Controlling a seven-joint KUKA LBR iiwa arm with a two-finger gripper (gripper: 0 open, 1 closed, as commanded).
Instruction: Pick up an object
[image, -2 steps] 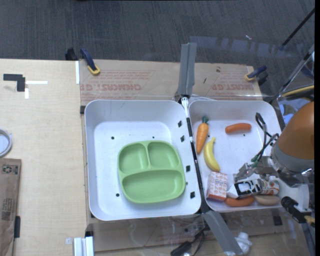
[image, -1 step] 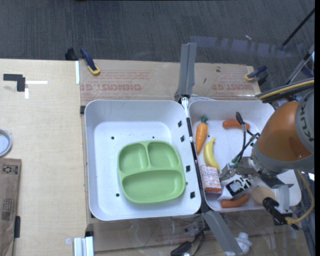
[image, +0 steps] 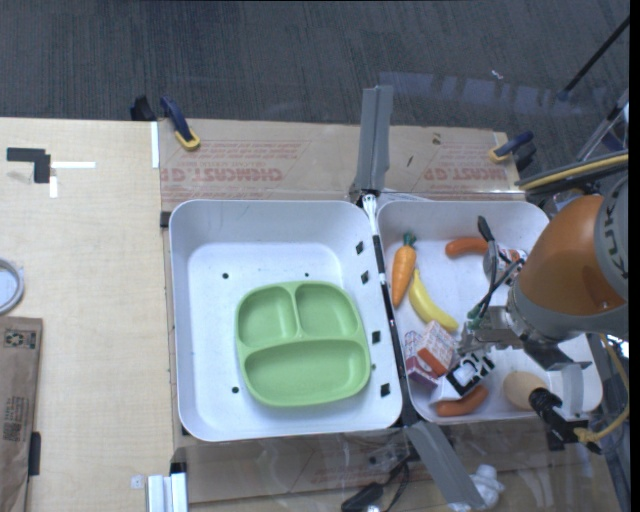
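The gripper (image: 470, 365) is seen low in the right bin (image: 432, 218), under the grey arm with its orange band (image: 570, 270). Its fingers are hidden among the small objects, so it cannot be told from this view if they are spread or closed, and nothing can be seen held between them. Just beside it a black-and-white object (image: 466, 375) and a red packet (image: 428, 358) are lying, and below them a sausage (image: 462, 402) is placed near the front wall. A yellow banana (image: 430, 303) and a carrot (image: 402, 270) are found to the left, close to the bin's left wall. A second sausage (image: 466, 247) lies toward the back. A beige egg-shaped object (image: 521, 388) rests at the right. In the left bin (image: 200, 330), a green divided plate (image: 303, 343) is set.
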